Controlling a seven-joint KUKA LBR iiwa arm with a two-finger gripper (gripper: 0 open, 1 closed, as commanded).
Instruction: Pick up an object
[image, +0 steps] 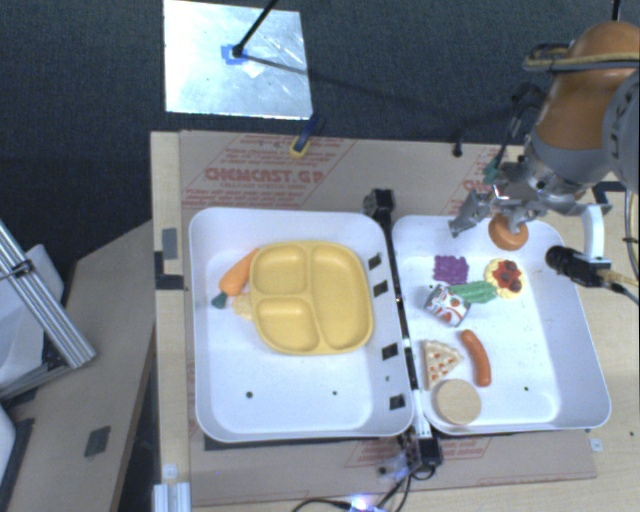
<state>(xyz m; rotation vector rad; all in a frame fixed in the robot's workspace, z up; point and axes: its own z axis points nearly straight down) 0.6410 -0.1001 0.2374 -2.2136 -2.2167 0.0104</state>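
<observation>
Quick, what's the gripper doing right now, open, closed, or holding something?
Gripper: cannot be told; it hangs over the far end of the right bin, right beside an orange round toy.

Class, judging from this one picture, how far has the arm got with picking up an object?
Done: the gripper has reached the right bin's far edge. In hand: it hangs just beside the orange round toy, but no grasp is visible. Left: gripping and lifting; the purple grapes, sausage and pizza slice lie untouched.

Arm: grey with an orange band, reaching in from the upper right.
Hand (497, 218): lowered, pointing down-left.
</observation>
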